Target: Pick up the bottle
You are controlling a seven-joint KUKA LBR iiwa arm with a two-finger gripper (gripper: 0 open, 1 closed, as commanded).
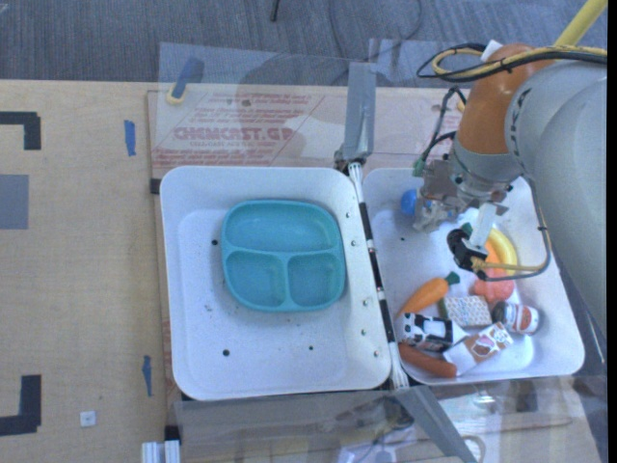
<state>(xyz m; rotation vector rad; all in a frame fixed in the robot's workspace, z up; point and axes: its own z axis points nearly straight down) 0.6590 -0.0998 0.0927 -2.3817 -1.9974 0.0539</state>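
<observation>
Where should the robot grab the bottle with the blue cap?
Grab the bottle around its pale body, just below the blue cap, coming straight down from above. It seems to lie on its side in the right bin, so squeezing across the narrow width looks safest.

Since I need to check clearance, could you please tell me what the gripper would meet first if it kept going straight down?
Probably the small bottle with the blue cap directly under the two-finger gripper, then the right white bin's floor; depth is unclear.

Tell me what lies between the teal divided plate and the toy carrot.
In the camera view, between the teal divided plate and the toy carrot lie bare left-bin floor and the two bins' adjoining rims, then a strip of right-bin floor.
</observation>
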